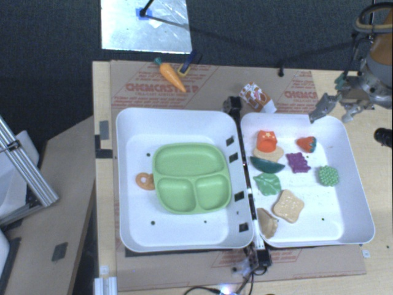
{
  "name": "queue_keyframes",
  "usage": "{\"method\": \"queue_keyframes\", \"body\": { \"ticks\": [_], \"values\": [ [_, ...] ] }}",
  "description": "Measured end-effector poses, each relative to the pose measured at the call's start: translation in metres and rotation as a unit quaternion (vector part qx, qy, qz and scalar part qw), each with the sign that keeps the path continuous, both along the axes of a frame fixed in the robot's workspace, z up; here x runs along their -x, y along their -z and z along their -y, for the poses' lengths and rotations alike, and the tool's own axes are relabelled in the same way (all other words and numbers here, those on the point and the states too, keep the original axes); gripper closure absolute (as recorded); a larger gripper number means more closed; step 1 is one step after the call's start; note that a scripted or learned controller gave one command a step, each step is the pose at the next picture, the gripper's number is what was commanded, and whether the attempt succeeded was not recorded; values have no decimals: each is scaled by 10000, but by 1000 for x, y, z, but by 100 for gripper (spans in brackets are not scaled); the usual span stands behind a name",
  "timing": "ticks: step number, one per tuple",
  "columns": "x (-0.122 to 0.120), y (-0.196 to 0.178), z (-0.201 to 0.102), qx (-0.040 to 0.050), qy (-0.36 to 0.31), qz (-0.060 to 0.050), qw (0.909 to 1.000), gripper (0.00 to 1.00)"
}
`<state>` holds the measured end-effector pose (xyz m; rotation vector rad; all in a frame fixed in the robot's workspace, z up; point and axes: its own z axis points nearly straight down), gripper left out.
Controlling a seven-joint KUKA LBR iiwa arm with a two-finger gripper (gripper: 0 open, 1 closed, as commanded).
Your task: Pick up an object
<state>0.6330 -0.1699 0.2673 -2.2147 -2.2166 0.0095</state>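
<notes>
Toast [287, 206] lies well below end effector [336, 107].

Arm [376, 54] reaching in over the surface's far right corner, wrist angled down and left, gripper [336, 106] hanging low there, its jaws apart with nothing between them.

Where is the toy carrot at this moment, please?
The toy carrot lies outside both bins on the bench, behind the left bin, just below the shiny metal sheet.
</notes>
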Motion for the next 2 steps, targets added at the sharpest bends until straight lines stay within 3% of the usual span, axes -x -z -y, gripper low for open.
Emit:
{"method": "queue_keyframes", "body": {
  "ticks": [1,2],
  "values": [
    [-2,-8,-1,10,-13,60,10000,0],
    [-10,43,6,13,-4,57,10000,0]
  ]
}}
